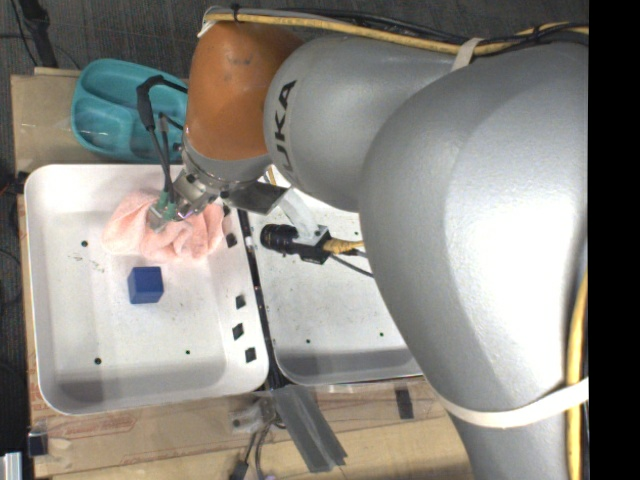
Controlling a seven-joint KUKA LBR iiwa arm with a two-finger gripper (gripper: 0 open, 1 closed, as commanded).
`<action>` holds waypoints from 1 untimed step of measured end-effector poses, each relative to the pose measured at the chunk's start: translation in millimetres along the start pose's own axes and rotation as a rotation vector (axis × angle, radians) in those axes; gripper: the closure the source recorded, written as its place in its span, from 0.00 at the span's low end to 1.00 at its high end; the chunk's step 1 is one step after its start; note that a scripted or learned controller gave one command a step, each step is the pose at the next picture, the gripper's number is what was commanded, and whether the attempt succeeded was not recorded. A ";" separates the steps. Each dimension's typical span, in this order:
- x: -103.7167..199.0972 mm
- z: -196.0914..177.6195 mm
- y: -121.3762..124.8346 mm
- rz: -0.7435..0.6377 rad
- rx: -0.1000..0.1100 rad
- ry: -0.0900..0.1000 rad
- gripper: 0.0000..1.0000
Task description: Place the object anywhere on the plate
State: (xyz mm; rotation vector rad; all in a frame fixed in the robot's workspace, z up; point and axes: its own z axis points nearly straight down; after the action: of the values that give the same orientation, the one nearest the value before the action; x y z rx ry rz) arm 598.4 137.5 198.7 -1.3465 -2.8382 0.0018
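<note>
Far left, a teal plastic holder (110, 108) sits on the bench beyond the left bin (60, 368). In that bin, a blue cube (146, 285) lies alone on the white floor. Just up and right of it, a pink cloth (198, 234) lies bunched, and the gripper (165, 211) is down on top of it; how wide it stands, I cannot tell. The grey arm (450, 218) covers much of the right bin (330, 343).

2 white bins (60, 268), 1 blue cube (146, 284), 1 pink cloth (200, 233), 1 teal object (112, 108)
</note>
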 end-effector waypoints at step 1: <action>65.4 32.8 33.8 -0.200 0.003 0.002 1.00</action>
State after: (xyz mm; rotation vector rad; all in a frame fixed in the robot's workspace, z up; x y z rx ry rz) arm 583.1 209.4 165.8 -1.0558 -2.9558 0.0044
